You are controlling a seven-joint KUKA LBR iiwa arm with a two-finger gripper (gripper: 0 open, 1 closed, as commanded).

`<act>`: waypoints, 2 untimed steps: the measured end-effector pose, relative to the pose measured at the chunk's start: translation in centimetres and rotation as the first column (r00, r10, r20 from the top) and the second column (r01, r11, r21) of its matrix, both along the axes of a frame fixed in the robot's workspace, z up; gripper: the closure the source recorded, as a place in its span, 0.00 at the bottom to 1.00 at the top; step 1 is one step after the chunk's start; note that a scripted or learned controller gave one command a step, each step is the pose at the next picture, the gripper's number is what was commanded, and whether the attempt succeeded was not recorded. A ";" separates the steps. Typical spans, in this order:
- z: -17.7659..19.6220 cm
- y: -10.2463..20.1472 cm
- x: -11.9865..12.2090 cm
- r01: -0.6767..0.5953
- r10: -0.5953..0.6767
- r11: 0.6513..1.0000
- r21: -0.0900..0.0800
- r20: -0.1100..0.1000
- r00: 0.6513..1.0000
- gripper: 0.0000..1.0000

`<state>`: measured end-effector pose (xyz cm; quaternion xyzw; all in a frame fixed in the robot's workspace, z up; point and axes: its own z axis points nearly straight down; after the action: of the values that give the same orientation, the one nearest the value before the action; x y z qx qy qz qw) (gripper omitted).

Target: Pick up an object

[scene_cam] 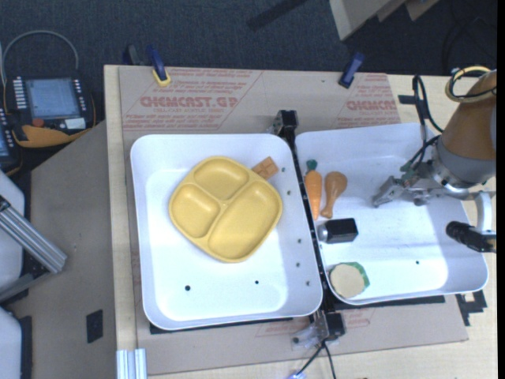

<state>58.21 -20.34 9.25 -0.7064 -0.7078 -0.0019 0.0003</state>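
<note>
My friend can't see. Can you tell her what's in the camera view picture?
A grey robot arm with an orange band reaches from the right, its gripper over the right white bin, which holds an orange toy carrot, a tan wooden piece, a small black block and a round tan disc. The left white bin holds a yellow divided plate.

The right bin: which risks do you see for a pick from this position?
The carrot, the tan wooden piece and the black block crowd the left wall of the right bin, so the fingers may strike the wall or take two things. The gripper is apart from all of them and may shut on nothing.
</note>
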 end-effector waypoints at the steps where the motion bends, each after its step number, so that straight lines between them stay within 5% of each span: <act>1: 1.5 0.0 0.5 -0.002 0.002 1.000 -0.003 0.017 1.000 1.00; 2: 5.9 -0.3 0.2 0.001 -0.001 1.000 -0.006 0.003 1.000 1.00</act>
<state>58.38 -20.63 15.19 -0.7068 -0.7074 -0.0008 -0.0030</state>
